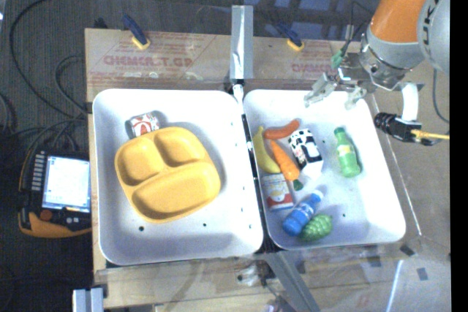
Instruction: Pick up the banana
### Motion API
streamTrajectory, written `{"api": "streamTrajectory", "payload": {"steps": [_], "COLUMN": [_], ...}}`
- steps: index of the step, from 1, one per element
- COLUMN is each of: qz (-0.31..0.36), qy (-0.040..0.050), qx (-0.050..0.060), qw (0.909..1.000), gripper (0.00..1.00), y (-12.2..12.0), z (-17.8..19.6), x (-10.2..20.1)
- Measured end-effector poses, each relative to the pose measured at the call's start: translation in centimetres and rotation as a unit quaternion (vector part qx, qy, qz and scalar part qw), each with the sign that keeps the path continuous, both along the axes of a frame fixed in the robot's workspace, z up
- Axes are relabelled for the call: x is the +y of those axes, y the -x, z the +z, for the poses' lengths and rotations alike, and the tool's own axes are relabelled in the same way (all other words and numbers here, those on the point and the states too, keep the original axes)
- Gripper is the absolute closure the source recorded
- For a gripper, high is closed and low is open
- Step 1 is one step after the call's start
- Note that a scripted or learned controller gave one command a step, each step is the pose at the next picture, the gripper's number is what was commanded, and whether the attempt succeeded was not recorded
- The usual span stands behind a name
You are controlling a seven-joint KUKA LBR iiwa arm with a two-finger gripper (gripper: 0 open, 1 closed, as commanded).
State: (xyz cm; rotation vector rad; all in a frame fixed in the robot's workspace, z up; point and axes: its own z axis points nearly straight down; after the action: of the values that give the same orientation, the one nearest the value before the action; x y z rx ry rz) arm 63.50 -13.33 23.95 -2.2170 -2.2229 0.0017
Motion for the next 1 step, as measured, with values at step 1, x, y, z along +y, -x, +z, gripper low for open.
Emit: {"api": "streamTrajectory", "payload": {"steps": [1], "qz": [0.048], "qy": [0.0001], "qx": [0.000], "qw": [0.9989], "gripper": [0.00], "y": [0.96], "z": [-10.70], "x": [0.43]}}
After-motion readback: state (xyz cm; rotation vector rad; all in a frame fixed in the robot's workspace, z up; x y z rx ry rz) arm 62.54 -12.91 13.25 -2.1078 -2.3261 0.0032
